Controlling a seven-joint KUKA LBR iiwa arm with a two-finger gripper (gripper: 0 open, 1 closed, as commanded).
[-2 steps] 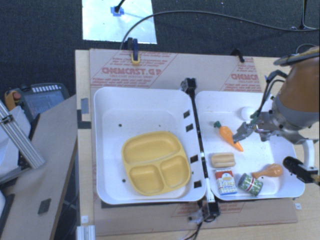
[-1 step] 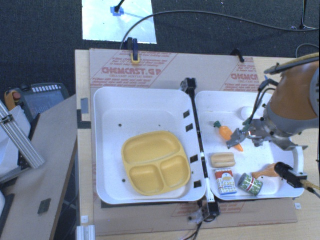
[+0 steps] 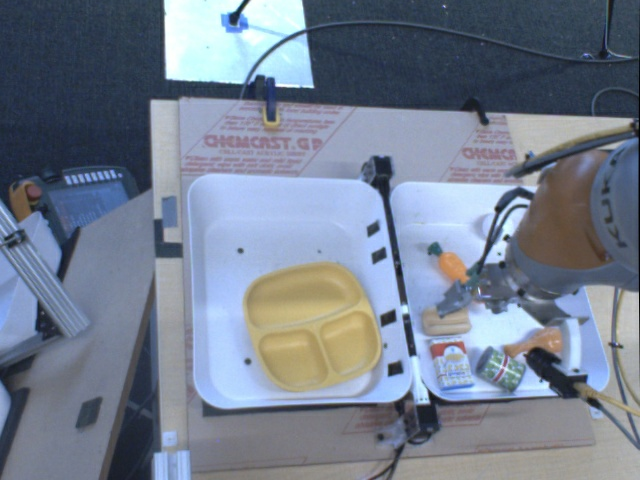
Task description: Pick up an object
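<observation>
So the arm (image 3: 575, 223) comes in from the right side of the frame, big orange band up top, and its gripper (image 3: 455, 299) is down low in the right bin (image 3: 470, 203), about the middle of it. From where I'm standing I honestly can't tell how the claw is set or whether it has anything in it; the tip is just a dark grey blob from this angle.

Right under that tip sits a little tan bread roll (image 3: 446, 321), pale brown, oblong, lying flat on the bin floor. The tip looks like it's touching or just over the roll's top edge, can't say which.

Other stuff in the same bin: a small carrot (image 3: 451, 263) with a green top, just up and left of the gripper. Below the roll there's a red and white box (image 3: 453, 362), and just beside that on its right a green can (image 3: 500, 368) lying on its side. Further right, near the lower right corner, an orange and white bottle (image 3: 550, 342), also tipped over.

The left bin (image 3: 290, 198) has a yellow tray (image 3: 312, 324) with three compartments, sitting toward the lower middle, well apart from the arm.
</observation>
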